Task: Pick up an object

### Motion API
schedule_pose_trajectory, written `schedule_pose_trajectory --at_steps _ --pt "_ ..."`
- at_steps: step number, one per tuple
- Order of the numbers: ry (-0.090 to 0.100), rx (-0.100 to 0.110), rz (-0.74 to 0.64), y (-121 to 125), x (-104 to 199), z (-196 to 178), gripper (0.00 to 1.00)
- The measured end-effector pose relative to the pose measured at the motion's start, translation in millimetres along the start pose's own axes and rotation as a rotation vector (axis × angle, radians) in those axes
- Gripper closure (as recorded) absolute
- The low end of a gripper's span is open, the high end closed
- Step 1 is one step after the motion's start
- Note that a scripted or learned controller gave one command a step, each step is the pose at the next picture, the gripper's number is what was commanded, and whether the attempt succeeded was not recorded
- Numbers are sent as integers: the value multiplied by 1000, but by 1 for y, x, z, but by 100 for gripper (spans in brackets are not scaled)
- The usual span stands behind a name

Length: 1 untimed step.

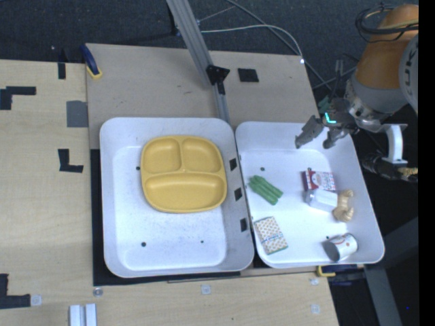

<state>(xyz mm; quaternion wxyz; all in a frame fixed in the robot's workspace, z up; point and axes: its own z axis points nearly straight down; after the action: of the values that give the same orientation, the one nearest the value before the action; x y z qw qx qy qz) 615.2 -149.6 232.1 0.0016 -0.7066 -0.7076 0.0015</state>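
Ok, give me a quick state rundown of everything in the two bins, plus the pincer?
pincer: fingers spread, holding nothing, above the right bin's far edge
yellow tray: flat, right way up, in the left bin
green object: lying flat
patterned packet: lying flat
red-and-white box: lying down
tan toy: lying by the box
white cup: tipped on its side

We read this as a robotics lab, not a home. A plywood bench (170, 80) marked with black tape patches holds two white bins (115, 182) fixed side by side. Loose cables (258, 27) run across the dark carpet behind, an aluminium strut (194, 36) crosses above, and an industrial arm (384, 60) reaches in from the right.
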Motion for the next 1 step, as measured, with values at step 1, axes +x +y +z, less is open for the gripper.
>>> schedule_pose_trajectory --at_steps 1 --pt "-1 -3 0 1 0 -1 0"
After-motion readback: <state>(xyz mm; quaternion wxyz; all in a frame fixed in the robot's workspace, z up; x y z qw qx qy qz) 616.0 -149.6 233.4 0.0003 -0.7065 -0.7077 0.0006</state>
